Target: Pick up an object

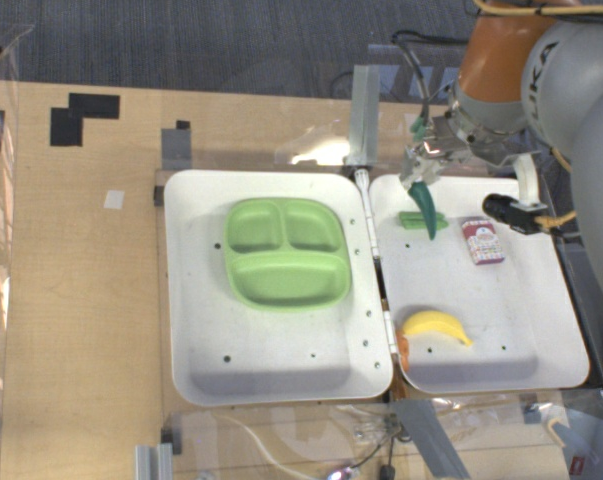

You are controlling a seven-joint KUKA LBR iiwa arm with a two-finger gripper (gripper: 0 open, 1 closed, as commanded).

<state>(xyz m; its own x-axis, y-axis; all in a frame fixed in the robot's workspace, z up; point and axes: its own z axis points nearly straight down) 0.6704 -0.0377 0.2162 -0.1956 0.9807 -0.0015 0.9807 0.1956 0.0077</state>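
My gripper (419, 176) hangs over the back left part of the right bin (541, 358). It is shut on the top end of a long dark green object (425, 212), which dangles below the fingers and points down toward the bin floor. A paler green patch (409, 221) lies on the floor just behind it. A small maroon box (483, 241) lies to the right of the green object. A yellow banana (437, 327) lies near the bin's front left corner.
The left bin (196, 298) holds a light green divided plate (286, 253). A small orange thing (403, 349) sits against the right bin's left wall by the banana. A metal post (363, 118) stands behind the divider between the bins.
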